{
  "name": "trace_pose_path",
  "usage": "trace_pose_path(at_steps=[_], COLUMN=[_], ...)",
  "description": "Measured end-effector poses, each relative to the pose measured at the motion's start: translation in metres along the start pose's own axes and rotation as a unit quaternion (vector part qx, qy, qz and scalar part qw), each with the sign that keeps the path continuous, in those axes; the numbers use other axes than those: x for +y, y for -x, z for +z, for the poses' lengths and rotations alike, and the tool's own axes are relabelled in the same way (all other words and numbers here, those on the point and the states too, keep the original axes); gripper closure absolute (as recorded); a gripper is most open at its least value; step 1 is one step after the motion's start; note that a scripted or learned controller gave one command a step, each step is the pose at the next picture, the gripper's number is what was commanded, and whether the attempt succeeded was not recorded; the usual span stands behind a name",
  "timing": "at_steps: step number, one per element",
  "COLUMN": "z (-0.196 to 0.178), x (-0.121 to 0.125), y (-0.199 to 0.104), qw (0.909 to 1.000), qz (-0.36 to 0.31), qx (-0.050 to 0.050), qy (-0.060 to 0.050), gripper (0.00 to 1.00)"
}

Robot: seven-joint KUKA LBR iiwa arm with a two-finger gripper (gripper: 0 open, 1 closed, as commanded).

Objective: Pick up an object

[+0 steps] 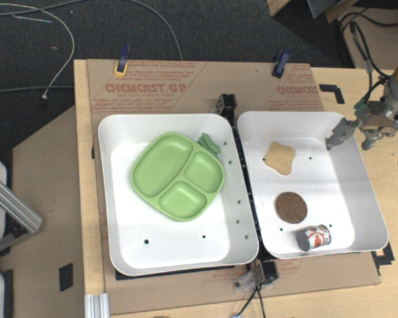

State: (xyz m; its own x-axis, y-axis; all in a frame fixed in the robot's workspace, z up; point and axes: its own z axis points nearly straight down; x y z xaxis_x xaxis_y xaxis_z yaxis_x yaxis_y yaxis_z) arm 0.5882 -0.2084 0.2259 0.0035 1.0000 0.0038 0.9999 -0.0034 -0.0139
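Observation:
The right bin (358, 197) holds three objects. A tan slice of toast (280, 158) lies near its upper middle. Below it sits a round brown patty (291, 207). A small red and silver can (314, 237) lies on its side near the bin's front edge. My gripper (355, 135) hovers over the bin's upper right corner with its two fingers spread open and nothing between them, well to the right of the toast.
The left bin (119, 244) holds a green three-compartment plate (178, 175) with a small dark green piece (210, 143) at its upper right edge. Two blue clamps (123, 58) (281, 62) pin the cardboard at the back. A black divider (242, 177) runs between the bins.

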Motion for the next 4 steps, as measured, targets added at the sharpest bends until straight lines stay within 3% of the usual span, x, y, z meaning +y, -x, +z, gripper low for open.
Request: trace_pose_path(at_steps=[1,3,4], z=[-0.008,0.077,0.138], x=[0.003,0.005,-0.003], y=[-0.001,0.005,0.005], qw=[1.0,1.0,1.0], qz=[-0.002,-0.002,-0.002], qx=[-0.002,-0.001,0.0], qy=[0.007,0.004,0.003], gripper=[0.0,0.0,0.0])
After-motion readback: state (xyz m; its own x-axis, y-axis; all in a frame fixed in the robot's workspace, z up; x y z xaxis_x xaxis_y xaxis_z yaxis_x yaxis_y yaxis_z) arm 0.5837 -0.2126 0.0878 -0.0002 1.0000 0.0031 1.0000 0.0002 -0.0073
